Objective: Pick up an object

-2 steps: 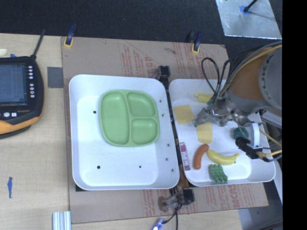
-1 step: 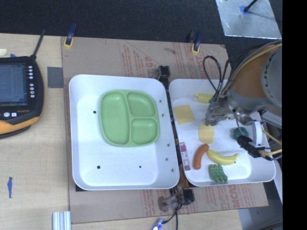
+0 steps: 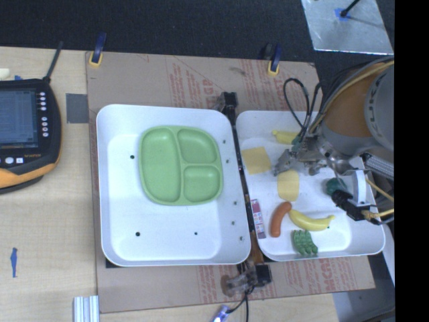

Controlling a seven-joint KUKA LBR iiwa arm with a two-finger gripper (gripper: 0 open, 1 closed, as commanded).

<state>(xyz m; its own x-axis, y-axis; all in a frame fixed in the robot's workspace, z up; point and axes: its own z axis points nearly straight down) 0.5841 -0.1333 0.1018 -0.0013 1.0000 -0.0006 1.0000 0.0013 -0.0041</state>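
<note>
Camera view has the tool (image 3: 289, 163) low in the right bin (image 3: 263, 241), its tips spread, seemingly just above a pale yellow block (image 3: 288, 186). Nearby lie a banana (image 3: 310, 220), sausage (image 3: 278, 219) and a cheese slice (image 3: 255, 159).

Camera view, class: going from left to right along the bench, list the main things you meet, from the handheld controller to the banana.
handheld controller → green divided plate → yellow cheese square → sausage → banana
</note>
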